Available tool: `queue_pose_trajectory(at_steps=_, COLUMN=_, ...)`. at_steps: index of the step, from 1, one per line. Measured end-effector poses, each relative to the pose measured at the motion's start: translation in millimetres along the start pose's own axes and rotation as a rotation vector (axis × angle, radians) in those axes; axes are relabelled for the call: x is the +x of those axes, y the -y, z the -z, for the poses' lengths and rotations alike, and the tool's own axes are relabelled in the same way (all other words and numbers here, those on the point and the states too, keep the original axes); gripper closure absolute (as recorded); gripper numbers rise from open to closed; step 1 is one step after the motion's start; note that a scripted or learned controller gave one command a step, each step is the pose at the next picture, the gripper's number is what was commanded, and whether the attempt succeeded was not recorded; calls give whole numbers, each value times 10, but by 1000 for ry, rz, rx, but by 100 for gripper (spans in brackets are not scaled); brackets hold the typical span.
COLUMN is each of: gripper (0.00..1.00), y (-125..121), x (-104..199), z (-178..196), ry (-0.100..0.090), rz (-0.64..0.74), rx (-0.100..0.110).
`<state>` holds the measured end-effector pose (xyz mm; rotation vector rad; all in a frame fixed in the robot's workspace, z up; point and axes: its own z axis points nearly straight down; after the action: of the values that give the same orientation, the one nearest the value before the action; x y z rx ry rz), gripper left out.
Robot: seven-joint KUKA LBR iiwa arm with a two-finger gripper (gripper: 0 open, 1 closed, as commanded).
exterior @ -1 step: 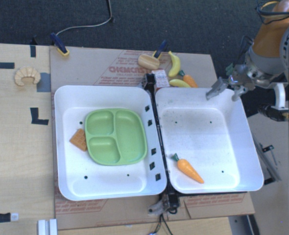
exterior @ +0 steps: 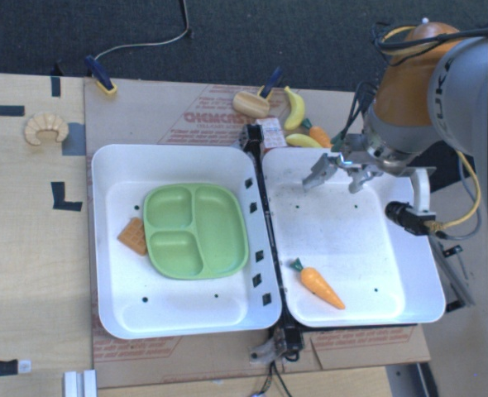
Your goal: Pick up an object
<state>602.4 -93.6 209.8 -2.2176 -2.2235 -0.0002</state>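
We see the task not yet begun in effect — the jaws of the gripper (exterior: 337, 172) stand apart with nothing between them, near the right bin's (exterior: 409, 304) far edge. The carrot (exterior: 321, 287), a candidate object, lies near that bin's near edge, well apart. The left bin (exterior: 112, 222) holds a green divided plate (exterior: 196, 229) and a cracker (exterior: 133, 236) at its left rim.

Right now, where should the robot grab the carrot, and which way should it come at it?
Probably the thick orange middle of the carrot, coming straight down from above. It lies flat on the floor of the right bin, slanting from its green top toward the pointed tip, so the gripper should close across its narrow width. Nothing sits close beside it, leaving room on both sides.
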Motion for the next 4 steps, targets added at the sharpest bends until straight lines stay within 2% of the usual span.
queue_pose_trajectory(at_steps=1, gripper=0, y=415, x=58, z=-264, ry=1, rz=-1, rx=2)
queue_pose_trajectory(at_steps=2, gripper=0, y=1007, x=95, z=-261, ry=0, rz=-2, rx=1)
queue_pose_trajectory(at_steps=3, gripper=0, y=1198, x=-3, z=-1059, ry=-1, rz=-3, rx=4)
queue_pose_trajectory(at_steps=4, gripper=0, y=929, x=-805, z=-298, ry=3, rz=-4, rx=-1)
